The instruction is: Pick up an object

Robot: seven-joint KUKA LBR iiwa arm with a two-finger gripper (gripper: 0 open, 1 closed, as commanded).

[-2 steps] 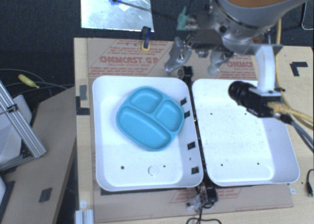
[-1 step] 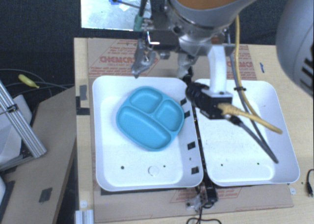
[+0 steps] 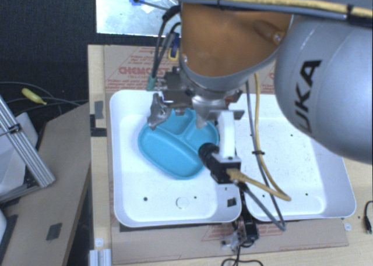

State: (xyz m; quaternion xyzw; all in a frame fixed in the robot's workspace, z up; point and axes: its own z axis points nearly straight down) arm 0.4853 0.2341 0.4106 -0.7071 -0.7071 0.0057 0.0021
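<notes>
A blue divided tray [image 3: 175, 153] lies tilted in the middle of the left white bin [image 3: 135, 201]. My gripper [image 3: 178, 118] hangs over the tray's far edge under the orange wrist band. Its fingers stand apart and open. The left finger [image 3: 156, 113] is at the tray's far left rim, and the right finger [image 3: 201, 121] is over the tray's far compartment. Nothing is visibly pinched between them. The arm hides the tray's far edge.
The right white bin [image 3: 309, 192] lies under the grey arm. A black block [image 3: 217, 165] with yellow and grey cables [image 3: 263, 173] hangs over the divider between the bins. Cardboard [image 3: 125, 67] lies beneath both bins, and an aluminium frame [image 3: 23, 148] stands at far left.
</notes>
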